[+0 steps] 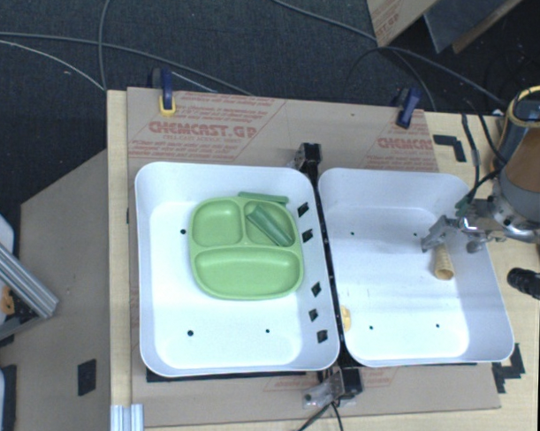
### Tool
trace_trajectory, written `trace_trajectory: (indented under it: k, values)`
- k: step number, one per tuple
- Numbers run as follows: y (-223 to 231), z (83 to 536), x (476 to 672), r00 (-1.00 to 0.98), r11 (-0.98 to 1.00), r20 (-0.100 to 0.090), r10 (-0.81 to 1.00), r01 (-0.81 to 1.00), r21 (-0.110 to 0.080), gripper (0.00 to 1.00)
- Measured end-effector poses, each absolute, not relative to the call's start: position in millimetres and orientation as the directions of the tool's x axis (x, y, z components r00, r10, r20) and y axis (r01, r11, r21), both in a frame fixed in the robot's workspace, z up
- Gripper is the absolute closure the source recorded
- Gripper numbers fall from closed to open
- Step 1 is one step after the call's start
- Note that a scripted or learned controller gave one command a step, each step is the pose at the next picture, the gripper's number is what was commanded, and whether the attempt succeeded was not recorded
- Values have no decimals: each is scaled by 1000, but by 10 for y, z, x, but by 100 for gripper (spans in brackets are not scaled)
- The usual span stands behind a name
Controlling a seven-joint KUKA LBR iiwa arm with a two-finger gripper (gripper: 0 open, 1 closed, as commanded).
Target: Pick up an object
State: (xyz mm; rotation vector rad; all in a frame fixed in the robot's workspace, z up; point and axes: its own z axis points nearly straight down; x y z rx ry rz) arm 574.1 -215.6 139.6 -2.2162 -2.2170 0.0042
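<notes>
Lying in the right bin (pixel 398 347), cork (pixel 442 263) upright in frame, hand (pixel 455 233) above, grip unclear

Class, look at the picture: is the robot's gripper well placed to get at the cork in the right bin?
Probably yes. The gripper hangs just above the cork in the right bin, and nothing lies between or around them. The green plate sits apart in the left bin.
</notes>
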Motion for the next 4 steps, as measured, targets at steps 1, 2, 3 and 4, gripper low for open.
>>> trace_trajectory:
  k: [1,2,3,4]
  values:
    - [-2134,870,5739,-1,1,6,1000,1000,-6,0]
    - [-2146,1014,5753,-1,1,2,1000,1000,0,100]
    - [-2073,1482,5786,-2,2,-2,1000,1000,5,100]
    - [-1969,2009,5814,-2,2,-1,1000,1000,5,100]
